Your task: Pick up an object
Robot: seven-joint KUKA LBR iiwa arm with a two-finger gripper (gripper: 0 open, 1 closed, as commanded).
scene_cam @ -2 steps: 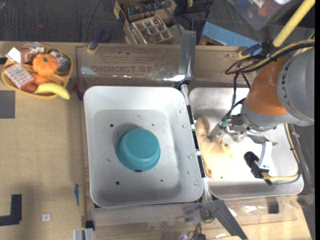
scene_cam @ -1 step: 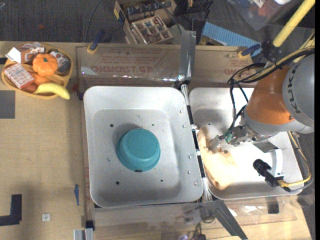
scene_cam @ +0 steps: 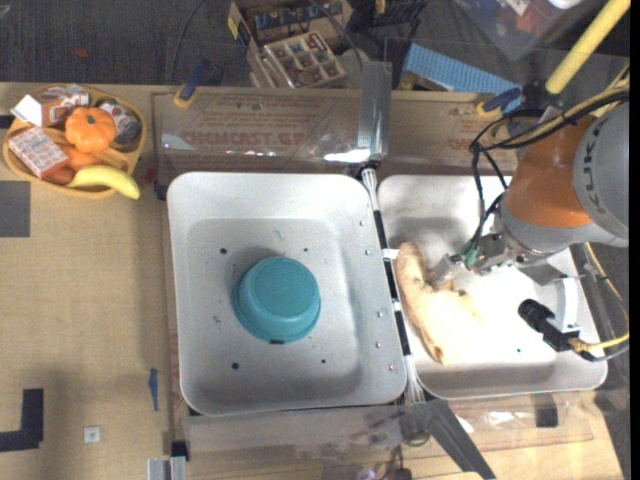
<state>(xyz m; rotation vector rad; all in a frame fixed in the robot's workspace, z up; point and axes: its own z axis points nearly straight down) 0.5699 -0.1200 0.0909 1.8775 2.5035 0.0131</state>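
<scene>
Two white bins sit side by side: the left bin holds a teal bowl, while in the right bin the gripper hovers just beside a tan banana-like object, its grip state impossible to tell.

We see a bulky grey arm with a broad orange band above its wrist. Dark letters mark the grey shell near the right edge. Black cables loop along its left side. It ends in a small metallic gripper.
</scene>
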